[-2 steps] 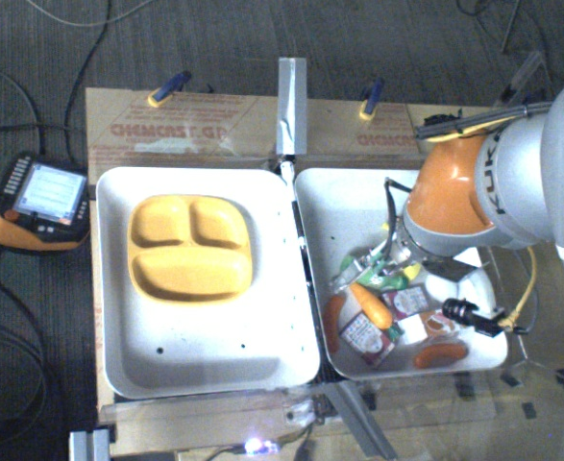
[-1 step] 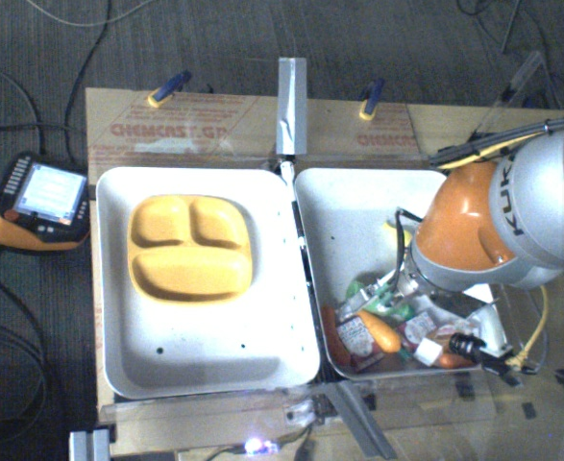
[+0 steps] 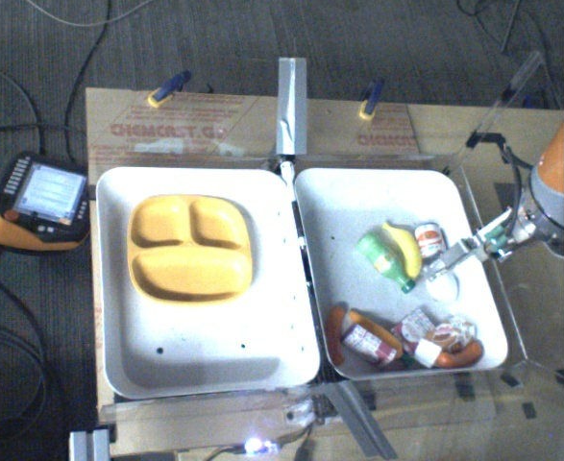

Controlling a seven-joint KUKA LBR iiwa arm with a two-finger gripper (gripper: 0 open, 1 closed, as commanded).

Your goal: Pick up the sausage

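Fixed overhead camera, slanted down on both bins (image 3: 118,286), fairly distant

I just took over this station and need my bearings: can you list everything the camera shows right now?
bins: two, white, side by side on the bench
tray: one, yellow, three compartments, in the left bin
banana: one, yellow, right bin, centre
bottle: one, green, beside the banana
can: one, red and white, right of the banana
sausages: several, red-brown, along the right bin's near edge, among packets
clamps: two, blue and yellow, far edge of the bench
pendant: one, orange and black, left of the bench
claw: one, silver, low over the right bin near the can
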